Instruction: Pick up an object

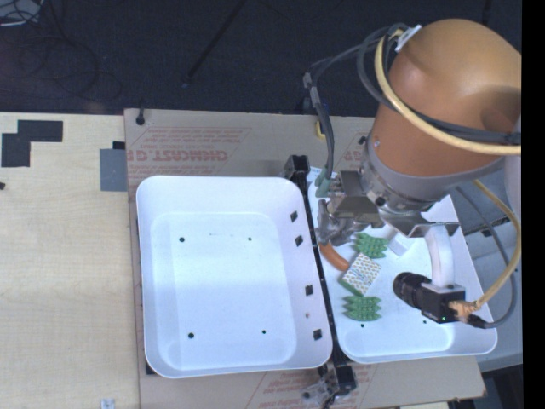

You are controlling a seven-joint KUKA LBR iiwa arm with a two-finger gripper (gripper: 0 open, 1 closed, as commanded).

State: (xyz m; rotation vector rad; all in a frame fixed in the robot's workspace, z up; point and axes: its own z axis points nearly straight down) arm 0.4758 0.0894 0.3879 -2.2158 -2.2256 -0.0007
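The gripper [337,221] hangs low in the right bin [413,337] above an orange piece [335,259], near a green piece [362,308] and a dotted block [361,273]; I can't tell whether it is open or gripping anything, so the pick looks undone.

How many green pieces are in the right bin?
2. One green piece lies beyond the patterned card, the other on its near side. The arm may hide more.

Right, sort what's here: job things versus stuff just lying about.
Job: orange piece, checked block, upper green piece, lower green piece, right bin.
Lying about: left bin, cardboard sheet, black patches.
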